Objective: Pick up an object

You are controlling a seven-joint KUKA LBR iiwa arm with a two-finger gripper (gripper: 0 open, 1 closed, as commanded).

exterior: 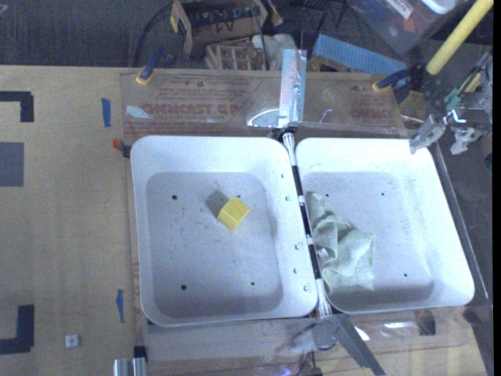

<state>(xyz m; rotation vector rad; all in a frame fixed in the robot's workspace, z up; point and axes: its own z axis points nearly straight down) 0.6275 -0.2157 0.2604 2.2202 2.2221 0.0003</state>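
A small yellow block (233, 213) lies on the floor of the left white bin (149, 178), a little above its middle, with a short shadow on its left side. In the right white bin (438, 210) a crumpled pale green cloth (342, 247) is bunched against the left wall, close to the divider between the two bins.
The bins touch along a central seam (301, 225). A clear panel and metal post (291, 92) stand behind them. Metal brackets (448, 122) sit off the right bin's far right corner, below a yellow tube (463, 23). Bare wooden bench (63, 210) lies to the left.
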